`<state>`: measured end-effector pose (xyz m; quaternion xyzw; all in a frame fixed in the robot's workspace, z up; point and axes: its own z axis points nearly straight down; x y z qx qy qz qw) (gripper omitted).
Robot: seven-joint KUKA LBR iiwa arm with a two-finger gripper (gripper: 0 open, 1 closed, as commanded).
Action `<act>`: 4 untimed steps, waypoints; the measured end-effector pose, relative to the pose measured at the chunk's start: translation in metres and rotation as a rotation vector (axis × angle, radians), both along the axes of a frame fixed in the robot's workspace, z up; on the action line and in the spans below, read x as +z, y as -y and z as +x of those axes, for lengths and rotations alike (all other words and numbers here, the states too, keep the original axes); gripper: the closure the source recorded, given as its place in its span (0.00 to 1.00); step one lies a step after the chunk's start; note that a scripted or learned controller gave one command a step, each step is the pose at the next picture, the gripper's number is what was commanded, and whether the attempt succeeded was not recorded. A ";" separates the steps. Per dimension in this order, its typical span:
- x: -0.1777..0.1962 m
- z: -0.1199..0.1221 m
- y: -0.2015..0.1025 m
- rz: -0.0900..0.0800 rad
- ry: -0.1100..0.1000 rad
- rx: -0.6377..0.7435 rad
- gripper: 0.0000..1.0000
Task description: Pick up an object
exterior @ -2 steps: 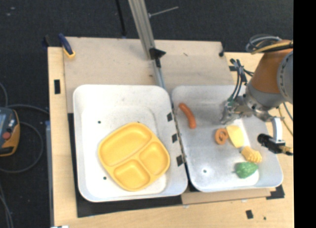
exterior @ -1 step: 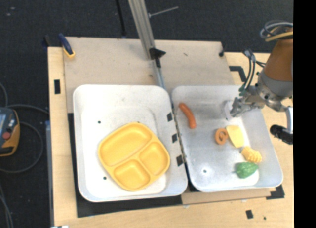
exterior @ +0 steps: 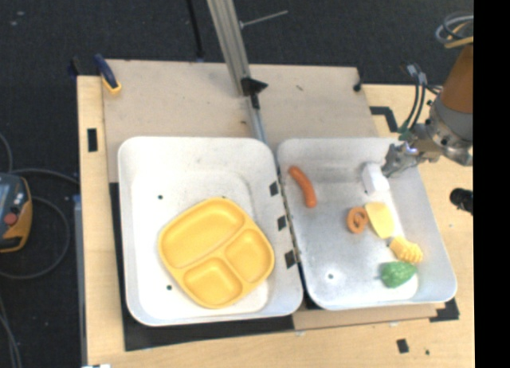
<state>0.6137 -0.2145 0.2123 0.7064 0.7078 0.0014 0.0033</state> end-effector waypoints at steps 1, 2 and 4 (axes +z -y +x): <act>0.054 0.001 0.002 0.000 -0.001 0.001 1.00; 0.042 -0.009 -0.050 0.003 -0.006 0.004 1.00; 0.040 -0.029 -0.153 0.004 -0.005 0.005 1.00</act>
